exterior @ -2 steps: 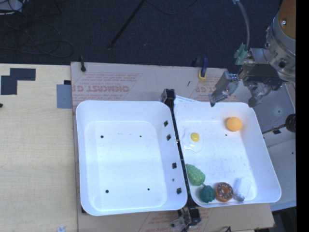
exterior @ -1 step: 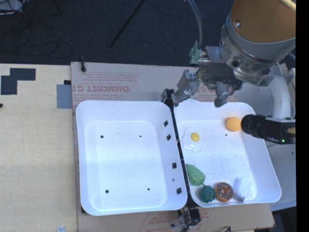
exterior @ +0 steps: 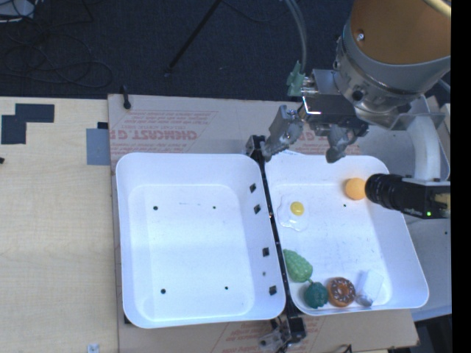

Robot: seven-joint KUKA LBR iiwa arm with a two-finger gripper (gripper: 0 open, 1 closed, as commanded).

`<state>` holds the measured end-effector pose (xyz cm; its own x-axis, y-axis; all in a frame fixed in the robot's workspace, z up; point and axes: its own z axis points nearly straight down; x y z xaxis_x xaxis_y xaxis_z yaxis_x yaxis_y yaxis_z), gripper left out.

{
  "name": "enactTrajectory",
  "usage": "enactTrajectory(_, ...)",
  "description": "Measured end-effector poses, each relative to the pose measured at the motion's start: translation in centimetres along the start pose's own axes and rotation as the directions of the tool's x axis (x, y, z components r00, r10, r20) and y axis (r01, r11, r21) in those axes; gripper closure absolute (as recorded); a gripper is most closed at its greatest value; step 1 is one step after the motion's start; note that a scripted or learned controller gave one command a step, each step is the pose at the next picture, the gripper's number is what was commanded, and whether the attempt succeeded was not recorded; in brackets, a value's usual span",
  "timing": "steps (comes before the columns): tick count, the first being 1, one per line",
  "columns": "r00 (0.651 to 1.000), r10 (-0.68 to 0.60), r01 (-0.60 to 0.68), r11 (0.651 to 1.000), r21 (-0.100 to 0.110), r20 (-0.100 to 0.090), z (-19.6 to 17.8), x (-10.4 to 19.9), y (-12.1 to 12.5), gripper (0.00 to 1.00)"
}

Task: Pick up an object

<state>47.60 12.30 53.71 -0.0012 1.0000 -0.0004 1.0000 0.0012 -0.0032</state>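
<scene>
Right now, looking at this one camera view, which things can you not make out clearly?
- The orange ball: its right side is hidden by a black cylinder.
- The clear object near the donut: too pale against the right bin to identify.
- The arm: cut off by the top edge.

red print on the cardboard sheet (exterior: 184, 127) under the bins reads upside down, roughly "chemcrazt co."

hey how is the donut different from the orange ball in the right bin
The donut is brown with a hole and pale speckles; the orange ball is plain and round. The donut lies by the bin's near edge among other toys; the ball sits alone near the far right side. Both are small.
</scene>
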Motion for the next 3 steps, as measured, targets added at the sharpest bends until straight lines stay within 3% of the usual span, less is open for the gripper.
enactTrajectory(1, 1.000, 0.011, -0.011, 1.000, 0.013, 0.004, 11.8, -9.4, -0.1, 0.00)
enactTrajectory(2, 1.000, -0.002, 0.002, 1.000, 0.003, 0.000, 14.3, -5.2, 0.0, 0.00)
enactTrajectory(3, 1.000, -0.006, 0.006, 1.000, -0.005, -0.002, 9.1, 1.0, 0.0, 0.00)
